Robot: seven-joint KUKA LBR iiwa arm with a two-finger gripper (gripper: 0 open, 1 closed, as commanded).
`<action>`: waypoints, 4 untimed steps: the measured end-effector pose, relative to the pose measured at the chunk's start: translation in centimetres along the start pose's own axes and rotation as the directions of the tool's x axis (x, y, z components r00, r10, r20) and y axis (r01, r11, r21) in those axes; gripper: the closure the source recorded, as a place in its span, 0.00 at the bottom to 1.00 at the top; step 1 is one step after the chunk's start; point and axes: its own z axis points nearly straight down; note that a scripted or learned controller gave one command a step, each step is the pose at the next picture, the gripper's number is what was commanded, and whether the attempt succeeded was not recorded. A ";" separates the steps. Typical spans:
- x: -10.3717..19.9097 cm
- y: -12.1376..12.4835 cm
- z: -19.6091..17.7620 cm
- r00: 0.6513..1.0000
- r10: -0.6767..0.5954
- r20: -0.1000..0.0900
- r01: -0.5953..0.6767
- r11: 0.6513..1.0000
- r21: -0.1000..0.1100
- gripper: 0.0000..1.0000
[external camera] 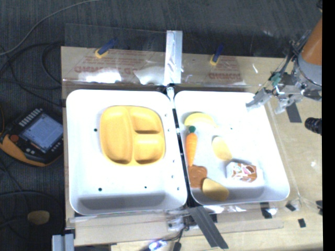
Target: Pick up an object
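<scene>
— So, what lies to the left of the divider (174, 67) between the two bins?

— A handheld controller (32, 140) on dark carpet (31, 51), then the left bin (84, 192) with a yellow sectioned tray (132, 135) lying flat in its middle.

— And to the right of the divider?

— The right bin (272, 156) holds toy food, likely scattered loose so each piece can be gripped alone: a carrot (191, 146) just beside the divider, a brown piece (197, 175) below it, a yellow slice (200, 118) above, a pale oval (221, 147) further right, and a small printed carton (242, 171) beyond that.

— Where is the gripper (267, 95)?

— Farthest from the divider, over the bin's top right corner, holding nothing — whether its fingers are spread I cannot tell. Everything rests on a pale wooden bench (301, 156).
</scene>
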 end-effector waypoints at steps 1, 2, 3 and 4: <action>0.2 -7.1 -8.7 0.936 -0.352 0.003 0.352 0.936 -0.001 0.00; 2.7 -1.9 4.5 0.880 -0.475 0.001 0.475 0.880 -0.002 0.00; 8.8 -10.9 17.0 0.965 -0.261 0.008 0.261 0.965 -0.017 0.00; 13.7 -10.1 8.0 0.966 -0.258 0.001 0.258 0.966 0.001 0.00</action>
